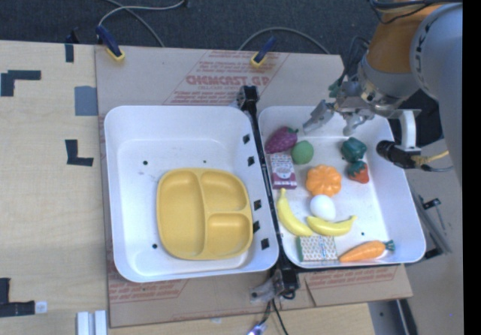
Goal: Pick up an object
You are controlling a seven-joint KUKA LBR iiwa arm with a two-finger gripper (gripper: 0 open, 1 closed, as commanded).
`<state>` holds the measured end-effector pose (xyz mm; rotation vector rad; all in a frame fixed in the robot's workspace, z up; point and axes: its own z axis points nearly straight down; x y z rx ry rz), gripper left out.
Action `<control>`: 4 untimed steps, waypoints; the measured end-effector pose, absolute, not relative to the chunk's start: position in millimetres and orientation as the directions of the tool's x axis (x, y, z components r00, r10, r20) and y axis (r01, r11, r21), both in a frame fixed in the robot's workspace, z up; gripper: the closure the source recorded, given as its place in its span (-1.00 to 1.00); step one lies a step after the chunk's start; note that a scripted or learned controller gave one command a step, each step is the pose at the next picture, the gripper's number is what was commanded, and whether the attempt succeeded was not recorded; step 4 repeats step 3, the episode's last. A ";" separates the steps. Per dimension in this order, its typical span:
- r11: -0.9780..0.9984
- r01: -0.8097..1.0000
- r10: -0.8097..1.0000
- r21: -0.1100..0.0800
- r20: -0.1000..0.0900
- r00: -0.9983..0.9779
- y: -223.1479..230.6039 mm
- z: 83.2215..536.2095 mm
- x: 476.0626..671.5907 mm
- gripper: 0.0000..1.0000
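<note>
Bright even overhead light, soft faint shadows, mild glare on white bins (pixel 120 176), slightly soft focus

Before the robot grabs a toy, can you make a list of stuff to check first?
1. Toys to pick lie in the right bin: ok.
2. Gripper is above that bin's far edge: ok.
3. Gripper carries nothing: ok.
4. Fingers spread: ok.
5. Green ball has room around it: not ok, the purple toy is close beside it.
6. Gripper height over the toys: cannot tell.
</note>
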<state>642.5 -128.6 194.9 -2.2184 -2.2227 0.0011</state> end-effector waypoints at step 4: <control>0.000 1.000 1.000 0.008 -0.002 0.000 -130.7 98.7 570.8 1.00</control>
